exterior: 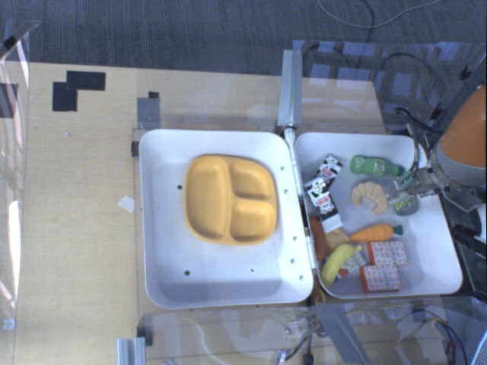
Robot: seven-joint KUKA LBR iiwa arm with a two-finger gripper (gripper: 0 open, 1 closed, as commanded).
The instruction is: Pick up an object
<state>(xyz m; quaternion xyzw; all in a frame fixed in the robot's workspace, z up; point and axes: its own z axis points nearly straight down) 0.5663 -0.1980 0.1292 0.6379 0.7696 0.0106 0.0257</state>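
Note:
The right bin (435,238) holds several small items: a green bottle (375,166) lying at the back, a croissant (369,195), a black-and-white milk carton (323,192), a carrot (374,233), a banana (337,261) and two red boxes (384,265). My gripper (405,198) hangs low over the bin's right half, just right of the croissant and below the bottle's cap end. The arm's orange band (466,134) shows at the right edge. Nothing is visibly lifted off the bin floor.
The left bin (163,226) carries a yellow divided plate (230,198) near its middle. A metal divider (289,90) runs between the bins. Cables trail behind the right bin, and black tape marks (76,88) sit on the bench at far left.

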